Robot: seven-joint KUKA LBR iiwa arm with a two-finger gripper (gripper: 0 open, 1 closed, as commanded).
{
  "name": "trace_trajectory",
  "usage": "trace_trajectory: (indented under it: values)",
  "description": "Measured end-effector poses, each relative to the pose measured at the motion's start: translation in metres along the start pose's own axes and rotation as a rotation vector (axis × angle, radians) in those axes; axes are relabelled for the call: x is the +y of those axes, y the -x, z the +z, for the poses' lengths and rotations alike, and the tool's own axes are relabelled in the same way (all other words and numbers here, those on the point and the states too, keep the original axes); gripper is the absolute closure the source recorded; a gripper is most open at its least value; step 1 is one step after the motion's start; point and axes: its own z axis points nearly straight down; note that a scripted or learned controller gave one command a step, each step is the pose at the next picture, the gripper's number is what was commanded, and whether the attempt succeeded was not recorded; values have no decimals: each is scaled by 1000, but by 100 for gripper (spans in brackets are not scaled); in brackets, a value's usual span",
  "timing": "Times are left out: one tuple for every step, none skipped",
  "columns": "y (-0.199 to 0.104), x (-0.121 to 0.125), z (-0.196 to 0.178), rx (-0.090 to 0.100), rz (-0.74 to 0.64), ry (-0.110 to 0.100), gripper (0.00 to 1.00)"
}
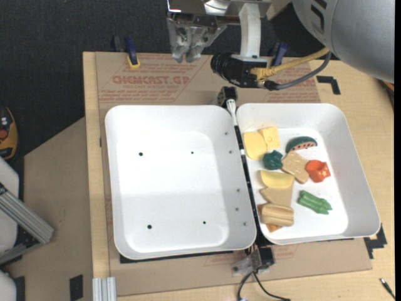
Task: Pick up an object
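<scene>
Camera view: gripper (187,54) hangs above the left bin's (119,168) far rim, fingers nearly together, clamping nothing. Toy foods crowd the right bin (351,168); the green pepper (314,202) beside the hot dog (277,215) looks light, rigid, graspable across its narrow middle.

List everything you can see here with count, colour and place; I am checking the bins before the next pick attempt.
left bin: 1, white, left half of the bench
right bin: 1, white, right half, holding all the toy food
yellow pieces: 3, yellow, left side of the right bin
watermelon slice: 1, green and red, upper middle of the right bin
dark green piece: 1, teal, among the yellow pieces
bread-like pieces: about 3, tan, centre to lower left of the right bin
red piece: 1, red, right of centre
green vegetable: 1, green, lower right
brown board: 1, under both bins
clamps: 2, blue and yellow, board's far edge
arm: 1, grey, top right
hand: 1, metallic, above the board's far edge, beyond the left bin
</scene>
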Motion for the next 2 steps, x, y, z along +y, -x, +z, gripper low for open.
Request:
trace_trajectory:
  values:
    - [-1,0,-11,0,-1,3,100]
    - [-2,1,-21,1,-3,7,100]
